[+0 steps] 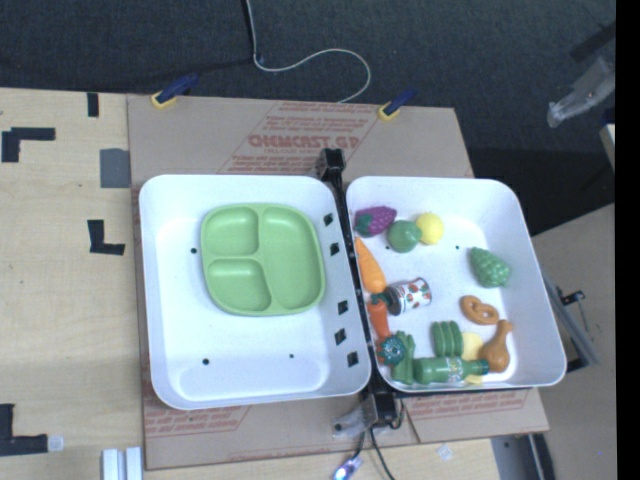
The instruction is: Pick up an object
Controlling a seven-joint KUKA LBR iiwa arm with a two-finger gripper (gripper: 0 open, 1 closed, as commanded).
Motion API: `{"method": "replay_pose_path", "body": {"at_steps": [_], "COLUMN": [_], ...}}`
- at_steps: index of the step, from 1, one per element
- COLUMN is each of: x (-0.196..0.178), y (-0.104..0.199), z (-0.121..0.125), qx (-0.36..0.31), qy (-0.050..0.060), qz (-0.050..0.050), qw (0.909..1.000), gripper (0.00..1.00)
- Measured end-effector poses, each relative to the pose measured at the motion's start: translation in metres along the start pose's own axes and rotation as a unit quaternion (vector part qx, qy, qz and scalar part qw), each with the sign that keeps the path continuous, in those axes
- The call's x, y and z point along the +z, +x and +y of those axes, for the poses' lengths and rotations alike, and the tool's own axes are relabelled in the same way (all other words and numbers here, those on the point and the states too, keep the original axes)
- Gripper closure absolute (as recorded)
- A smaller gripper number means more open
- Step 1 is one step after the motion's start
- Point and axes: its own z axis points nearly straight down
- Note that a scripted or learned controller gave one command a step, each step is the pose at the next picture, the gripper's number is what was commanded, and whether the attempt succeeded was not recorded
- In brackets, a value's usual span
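Observation:
The right bin [510, 208] holds several toy foods: purple grapes [375, 219], a green ball [403, 235], a yellow lemon [430, 228], a bumpy green piece [490, 266], an orange carrot [369, 265], a small can [408, 295], a brown pretzel [479, 311], a drumstick [496, 343] and a long green piece [435, 371]. At the top right, far above and outside the bins, the pale blurred end of the arm with my gripper [572, 103] hangs well away from all of them. Nothing shows in it.
A green divided plate [264, 259] lies in the left bin [170, 358]. The black divider [345, 268] runs between the bins. Cardboard [300, 138] lies under both, with a white cable [300, 63] behind on the dark floor.

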Motion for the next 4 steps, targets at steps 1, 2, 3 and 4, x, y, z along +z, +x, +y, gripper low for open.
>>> {"method": "replay_pose_path", "body": {"at_steps": [1,2,3,4], "x": [0.000,0.128,0.249,0.185], "y": [-0.001,0.045,0.098,0.153], "z": [0.000,-0.051,-0.083,-0.078], "qx": [0.002,0.001,0.000,-0.001], "qy": [0.009,0.018,0.019,0.008], "qz": [0.001,0.005,0.005,0.003], "qw": [1.0000,0.9998,0.9998,1.0000], "gripper": [1.00,1.00,1.00,1.00]}}
